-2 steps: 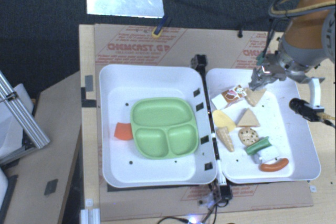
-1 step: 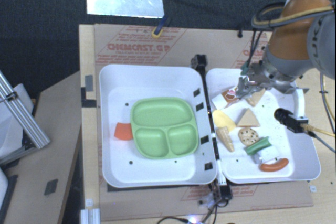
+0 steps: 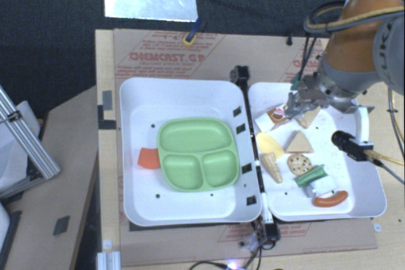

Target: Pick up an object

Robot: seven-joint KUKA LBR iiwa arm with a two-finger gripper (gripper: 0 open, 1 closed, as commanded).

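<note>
Arm (image 3: 364, 35) hides right bin's (image 3: 373, 199) far corner.

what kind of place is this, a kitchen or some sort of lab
Most likely a robot lab test bench, not a kitchen: an arm reaches over two white bins, the food looks like toys, and cables run across the bench.

A KUKA iiwa arm (image 3: 361, 54) shows rounded grey housing topped by a glossy orange band (image 3: 367, 6) above the wrist. A yellow hose and black cables (image 3: 323, 17) loop beside the orange section and run down toward the metallic grey hand (image 3: 302, 104). Part of dark lettering marks the grey shell at the right.
</note>
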